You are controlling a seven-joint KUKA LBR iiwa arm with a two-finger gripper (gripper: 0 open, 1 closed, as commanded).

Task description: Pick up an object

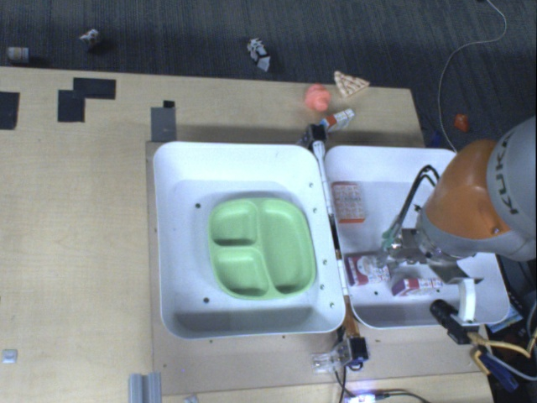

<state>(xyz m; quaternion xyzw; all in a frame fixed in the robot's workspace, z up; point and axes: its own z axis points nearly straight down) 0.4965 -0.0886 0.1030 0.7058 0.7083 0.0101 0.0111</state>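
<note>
Bins are seen side by side on the bench: the left bin (168,225) holds a green divided plate (262,247), the right bin (369,162) an orange-and-white packet (348,201) and two red-and-white packets (394,277). The gripper (401,254) is lowered over those two packets; whether anything is grasped cannot be told.

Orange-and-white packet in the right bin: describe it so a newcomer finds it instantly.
Start at the right white bin. The packet lies flat by its left wall, beyond the gripper. Unlike the red-and-white items near the gripper, it sits alone, with an orange band.
</note>
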